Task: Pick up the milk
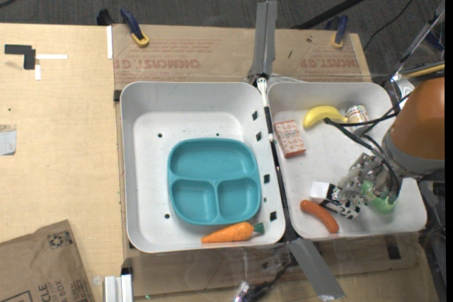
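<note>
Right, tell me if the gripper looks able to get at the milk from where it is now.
Probably yes. The gripper hangs right over the milk in the right bin; only the sausage lies close beside it, not on top.

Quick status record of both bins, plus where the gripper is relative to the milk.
left bin: teal divided plate in the middle; carrot by the near wall
right bin: banana, small can, pink box, sausage, milk carton, green item
gripper: low over the near right part of the right bin, next to the milk carton
grip on milk: cannot tell
</note>
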Motion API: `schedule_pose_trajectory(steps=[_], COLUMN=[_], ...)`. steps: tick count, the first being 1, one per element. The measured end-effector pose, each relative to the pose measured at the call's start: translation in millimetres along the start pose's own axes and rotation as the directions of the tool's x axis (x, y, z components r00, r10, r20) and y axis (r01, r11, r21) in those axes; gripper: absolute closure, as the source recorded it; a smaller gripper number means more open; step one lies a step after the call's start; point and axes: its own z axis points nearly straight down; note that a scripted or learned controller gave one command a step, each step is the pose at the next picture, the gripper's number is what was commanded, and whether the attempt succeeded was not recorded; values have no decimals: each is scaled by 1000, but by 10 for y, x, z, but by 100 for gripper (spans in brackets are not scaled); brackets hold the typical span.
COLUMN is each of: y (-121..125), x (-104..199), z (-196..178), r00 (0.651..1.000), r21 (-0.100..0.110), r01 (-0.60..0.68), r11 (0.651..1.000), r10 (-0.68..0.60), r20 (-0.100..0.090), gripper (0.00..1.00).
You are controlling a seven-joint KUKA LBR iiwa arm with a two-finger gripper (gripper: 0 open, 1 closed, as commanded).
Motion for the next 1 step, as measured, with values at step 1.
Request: schedule_pose_trajectory(steps=[1], y=[539], x=[286], z=[-777], r00=[993], r21=[6], r01=[-114], r11=[993], r10=[114], r20=[-13], gripper=[100])
